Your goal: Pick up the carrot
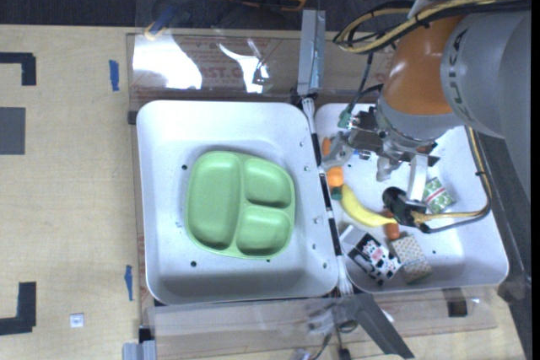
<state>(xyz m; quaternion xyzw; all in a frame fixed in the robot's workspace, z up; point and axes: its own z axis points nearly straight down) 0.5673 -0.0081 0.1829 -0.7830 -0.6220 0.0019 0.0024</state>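
In the right bin, a small orange carrot lies against the left wall, just above the tip of a yellow banana. My gripper hangs over the middle of that bin, to the right of the carrot and apart from it. Its two pale fingers point down and stand apart, with nothing between them. A dark object lies just below the fingertips. Another small orange piece sits by the banana's right end.
The left bin holds a green divided plate. In the right bin there are also a green-and-white packet, a black-and-white patterned item and a speckled block. A yellow cable loops beside the gripper.
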